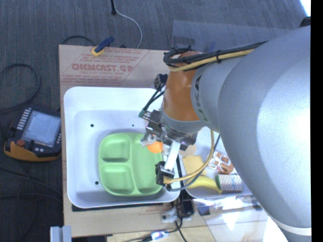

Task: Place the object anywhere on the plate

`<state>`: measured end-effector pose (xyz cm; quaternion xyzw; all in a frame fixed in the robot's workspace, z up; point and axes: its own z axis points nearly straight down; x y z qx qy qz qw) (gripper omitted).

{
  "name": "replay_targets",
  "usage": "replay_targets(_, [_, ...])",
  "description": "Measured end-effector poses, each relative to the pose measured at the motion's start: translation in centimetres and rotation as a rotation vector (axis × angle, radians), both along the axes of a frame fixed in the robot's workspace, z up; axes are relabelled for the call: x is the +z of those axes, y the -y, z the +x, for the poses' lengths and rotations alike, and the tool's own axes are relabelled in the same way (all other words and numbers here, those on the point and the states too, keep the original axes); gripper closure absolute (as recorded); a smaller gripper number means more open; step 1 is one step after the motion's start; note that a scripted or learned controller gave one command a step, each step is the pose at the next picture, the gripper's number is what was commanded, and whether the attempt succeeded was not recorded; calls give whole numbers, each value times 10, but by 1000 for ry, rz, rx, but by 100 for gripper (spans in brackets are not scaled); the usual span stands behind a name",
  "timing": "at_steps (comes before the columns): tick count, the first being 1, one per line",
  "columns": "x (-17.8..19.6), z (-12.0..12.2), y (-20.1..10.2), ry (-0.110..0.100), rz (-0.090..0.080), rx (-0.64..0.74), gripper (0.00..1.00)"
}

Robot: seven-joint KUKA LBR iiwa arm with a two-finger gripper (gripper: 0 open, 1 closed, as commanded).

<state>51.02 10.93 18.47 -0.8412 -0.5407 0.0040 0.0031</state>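
Note:
A green divided plate (pixel 121 168) lies in the left white bin (pixel 81 115). My gripper (pixel 153 141) hangs from the orange-banded wrist over the plate's right edge, pointing down. A small orange object (pixel 155 146) sits pinched at its fingertips, just above the plate's long right compartment. The wrist and its cables hide most of the fingers and the plate's right rim.
The right bin holds a banana (pixel 206 183), a pale yellow block (pixel 192 163), a patterned packet (pixel 222 161) and a speckled can (pixel 230 182), all partly under the arm. A cardboard sheet (pixel 101 67) lies beneath the bins. A handheld pendant (pixel 35 132) rests on the carpet at left.

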Motion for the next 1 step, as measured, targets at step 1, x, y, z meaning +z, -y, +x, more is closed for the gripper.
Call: replay_targets(1, [0,0,3,0,-3,-3,0])
